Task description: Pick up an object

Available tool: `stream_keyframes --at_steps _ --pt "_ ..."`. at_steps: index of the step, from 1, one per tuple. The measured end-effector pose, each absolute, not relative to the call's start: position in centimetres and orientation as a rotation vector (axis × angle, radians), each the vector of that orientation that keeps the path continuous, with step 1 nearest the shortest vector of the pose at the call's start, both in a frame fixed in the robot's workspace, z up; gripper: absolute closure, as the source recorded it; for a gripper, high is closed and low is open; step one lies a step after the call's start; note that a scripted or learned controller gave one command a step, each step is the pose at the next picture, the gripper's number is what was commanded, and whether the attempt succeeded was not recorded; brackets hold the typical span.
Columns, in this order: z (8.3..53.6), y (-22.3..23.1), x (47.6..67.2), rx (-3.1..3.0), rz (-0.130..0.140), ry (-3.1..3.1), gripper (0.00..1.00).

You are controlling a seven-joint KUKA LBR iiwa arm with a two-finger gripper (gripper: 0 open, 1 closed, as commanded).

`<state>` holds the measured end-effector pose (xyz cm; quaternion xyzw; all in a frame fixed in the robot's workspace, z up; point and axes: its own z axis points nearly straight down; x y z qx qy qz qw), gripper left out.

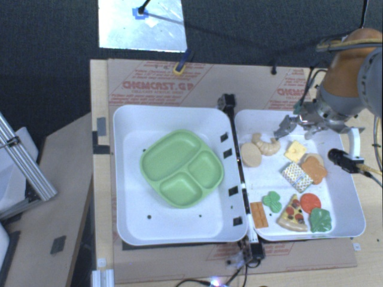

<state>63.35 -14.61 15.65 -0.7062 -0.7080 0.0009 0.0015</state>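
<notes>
The arm (350, 70) reaches in over the right bin (350, 187), its gripper (288, 125) low near the bin's far edge, how wide it stands I cannot tell. Well off to its left, in the left bin (128, 160), lies the green plate (181, 168). Just below the gripper sit the croissant (267, 146) and round cookie (251, 155); beside them the yellow cheese (295, 151), then, nearer the front, the pizza slice (292, 213), tomato (310, 201) and broccoli (273, 200).
</notes>
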Motion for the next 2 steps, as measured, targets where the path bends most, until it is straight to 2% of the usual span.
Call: stream_keyframes --at_steps 1,2 --pt "10.15 -15.53 63.42 -2.223 -0.002 -2.223 0.00" --pt "9.56 -15.65 64.19 -2.233 -0.020 -2.240 0.00"
